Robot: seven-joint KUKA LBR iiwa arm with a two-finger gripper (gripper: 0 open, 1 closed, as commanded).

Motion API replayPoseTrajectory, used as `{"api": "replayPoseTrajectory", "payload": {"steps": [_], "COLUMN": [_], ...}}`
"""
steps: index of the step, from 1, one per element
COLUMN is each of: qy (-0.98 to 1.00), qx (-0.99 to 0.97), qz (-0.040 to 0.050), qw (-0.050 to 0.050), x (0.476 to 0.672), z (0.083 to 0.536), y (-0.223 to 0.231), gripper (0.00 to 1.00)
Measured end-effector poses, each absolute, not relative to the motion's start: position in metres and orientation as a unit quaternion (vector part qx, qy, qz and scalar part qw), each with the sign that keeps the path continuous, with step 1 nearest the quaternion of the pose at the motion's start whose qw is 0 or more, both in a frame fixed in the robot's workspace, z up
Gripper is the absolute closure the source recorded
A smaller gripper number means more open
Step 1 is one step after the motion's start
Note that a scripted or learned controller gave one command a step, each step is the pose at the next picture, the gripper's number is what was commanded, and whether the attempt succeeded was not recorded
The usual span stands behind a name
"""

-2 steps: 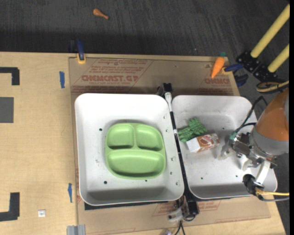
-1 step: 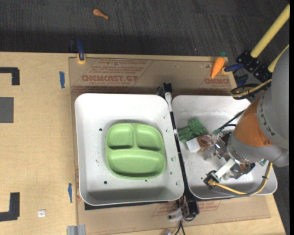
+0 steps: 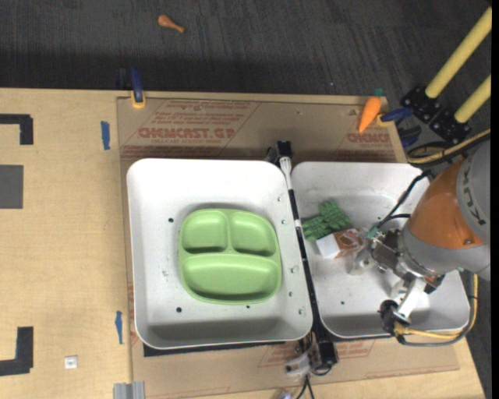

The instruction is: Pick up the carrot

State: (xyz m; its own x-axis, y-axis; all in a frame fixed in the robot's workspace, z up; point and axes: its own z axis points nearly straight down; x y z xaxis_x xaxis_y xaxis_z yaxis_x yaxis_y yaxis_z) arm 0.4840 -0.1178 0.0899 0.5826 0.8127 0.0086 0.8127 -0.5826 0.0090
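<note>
A carrot (image 3: 369, 114), orange with a green top, lies on the cardboard sheet (image 3: 234, 128) near the upper right of the frame, just above the top rim of the right bin (image 3: 437, 312) and outside it. The gripper (image 3: 360, 251) is lower down, right of the frame's centre, inside the right bin and well apart from the carrot. It reaches in from the right on a grey arm with an orange band (image 3: 440, 218). Whether the gripper is open or closed cannot be told, because its tip is lost among a small cluster of things. That cluster sits in the upper left part of the right bin: a green leafy piece (image 3: 323, 218), a small white block (image 3: 327, 246) just below it, and a brownish piece (image 3: 348, 238) right beside the gripper. The left bin (image 3: 156, 234) fills the centre of the frame and holds a green divided plate (image 3: 230, 255) with three compartments. A second small orange thing (image 3: 169, 23) lies on the dark floor at the top of the frame, left of centre.
</note>
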Motion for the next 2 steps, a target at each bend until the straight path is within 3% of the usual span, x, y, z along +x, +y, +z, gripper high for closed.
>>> {"api": "replayPoseTrajectory", "payload": {"steps": [1, 2], "qy": [0.403, 0.594], "qx": [0.915, 0.804], "qz": [-0.0004, -0.0009], "qw": [-0.001, -0.002], "x": [0.479, 0.479], "z": [0.184, 0.184], "y": [-0.037, -0.059], "gripper": [0.0, 0.0]}}
